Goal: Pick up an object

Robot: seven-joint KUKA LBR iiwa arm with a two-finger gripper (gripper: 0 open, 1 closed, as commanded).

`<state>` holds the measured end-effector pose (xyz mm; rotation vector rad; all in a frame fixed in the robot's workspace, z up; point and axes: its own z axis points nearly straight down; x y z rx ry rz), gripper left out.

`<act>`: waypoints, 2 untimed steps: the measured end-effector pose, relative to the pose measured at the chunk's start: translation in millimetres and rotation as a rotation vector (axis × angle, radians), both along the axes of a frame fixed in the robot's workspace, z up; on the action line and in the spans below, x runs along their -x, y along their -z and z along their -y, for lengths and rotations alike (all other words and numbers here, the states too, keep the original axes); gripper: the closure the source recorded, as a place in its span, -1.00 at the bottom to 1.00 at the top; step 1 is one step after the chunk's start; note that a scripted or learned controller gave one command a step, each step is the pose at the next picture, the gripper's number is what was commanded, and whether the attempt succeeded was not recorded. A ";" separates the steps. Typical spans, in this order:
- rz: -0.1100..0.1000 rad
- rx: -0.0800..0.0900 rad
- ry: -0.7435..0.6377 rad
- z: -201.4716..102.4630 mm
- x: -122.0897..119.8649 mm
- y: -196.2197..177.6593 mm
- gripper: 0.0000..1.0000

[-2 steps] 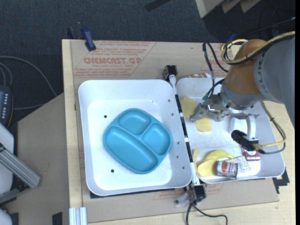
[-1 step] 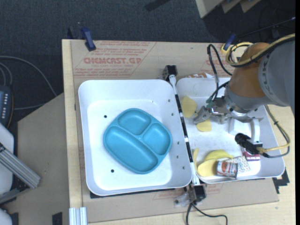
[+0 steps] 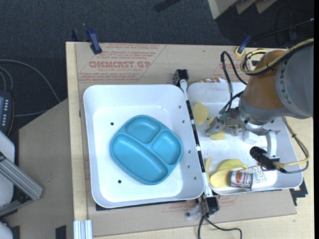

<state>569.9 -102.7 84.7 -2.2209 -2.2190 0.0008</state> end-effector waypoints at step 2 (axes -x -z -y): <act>0.001 0.001 -0.001 -4.7 -29.8 0.1 -1.00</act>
